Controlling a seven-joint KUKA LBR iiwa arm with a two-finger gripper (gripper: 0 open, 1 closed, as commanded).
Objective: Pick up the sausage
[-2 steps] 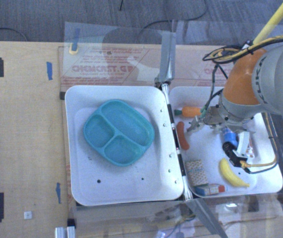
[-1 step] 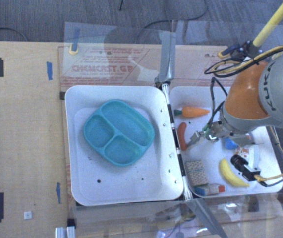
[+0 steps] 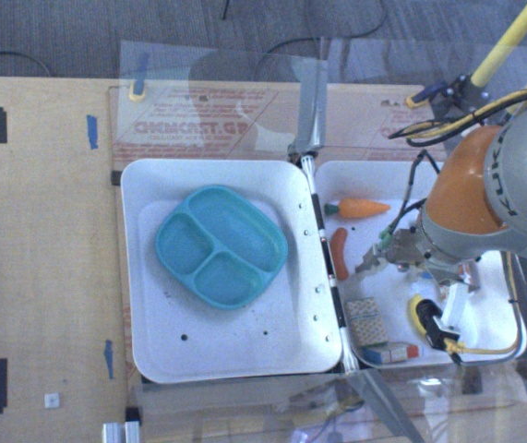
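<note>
The sausage [image 3: 339, 252] is a short reddish-brown piece lying lengthwise in the right bin [image 3: 494, 335], close to its left wall. My gripper [image 3: 374, 253] hangs just to the right of the sausage, over the middle of that bin. It is open, its two grey fingers point left toward the sausage, and nothing is between them. The fingertips stand a small gap away from the sausage, not touching it.
An orange carrot [image 3: 359, 208] lies above the sausage. A beige speckled sponge [image 3: 365, 319] and a small red, white and blue tube [image 3: 394, 351] lie at the bin's front. The left bin [image 3: 152, 340] holds a teal divided plate [image 3: 221, 245].
</note>
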